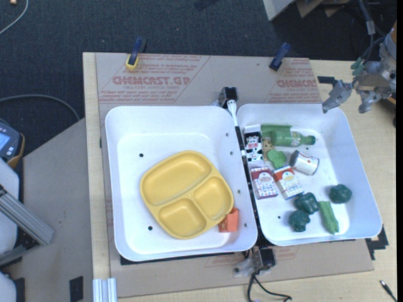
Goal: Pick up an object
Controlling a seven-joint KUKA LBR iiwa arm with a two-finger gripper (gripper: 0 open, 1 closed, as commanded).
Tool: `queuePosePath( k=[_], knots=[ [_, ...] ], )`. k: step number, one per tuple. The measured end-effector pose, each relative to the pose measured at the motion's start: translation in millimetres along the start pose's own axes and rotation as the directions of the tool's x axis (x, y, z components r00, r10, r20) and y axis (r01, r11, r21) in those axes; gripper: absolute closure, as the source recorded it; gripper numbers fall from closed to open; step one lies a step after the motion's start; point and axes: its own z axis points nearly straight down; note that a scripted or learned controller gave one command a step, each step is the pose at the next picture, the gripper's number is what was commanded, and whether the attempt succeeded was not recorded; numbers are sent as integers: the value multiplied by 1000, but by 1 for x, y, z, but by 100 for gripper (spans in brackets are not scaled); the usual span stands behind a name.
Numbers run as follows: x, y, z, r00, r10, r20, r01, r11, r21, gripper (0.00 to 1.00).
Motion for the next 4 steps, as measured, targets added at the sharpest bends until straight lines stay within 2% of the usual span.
queuePosePath(
  k=[1,4],
  knots=[
    [0,2,-8,1000,-3,3,3,1000,-13,0],
    [8,-8,125,1000,-3,2,3,1000,-8,0]
  ],
)
